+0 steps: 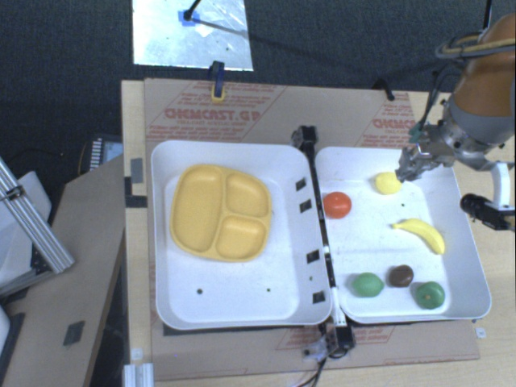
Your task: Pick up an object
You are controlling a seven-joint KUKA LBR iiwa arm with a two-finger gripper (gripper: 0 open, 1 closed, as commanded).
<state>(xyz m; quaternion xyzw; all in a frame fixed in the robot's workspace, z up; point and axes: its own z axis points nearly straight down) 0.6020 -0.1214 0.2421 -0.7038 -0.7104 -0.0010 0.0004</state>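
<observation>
The right bin (459, 216) holds a yellow lemon (387, 184), a red-orange tomato (336, 205), a banana (422, 233), a green lime (367, 285), a brown round fruit (401, 276) and a green fruit (429, 294). My gripper (409, 168) hangs at the bin's far right part, just right of and above the lemon, close to touching it. Nothing shows held between its fingers.
The left bin (169, 297) carries a yellow divided plate (219, 212). A black clip row (310, 216) runs between the bins. The arm's orange band (488, 75) and grey wrist hang over the right bin's far corner. Cardboard lies beneath both bins.
</observation>
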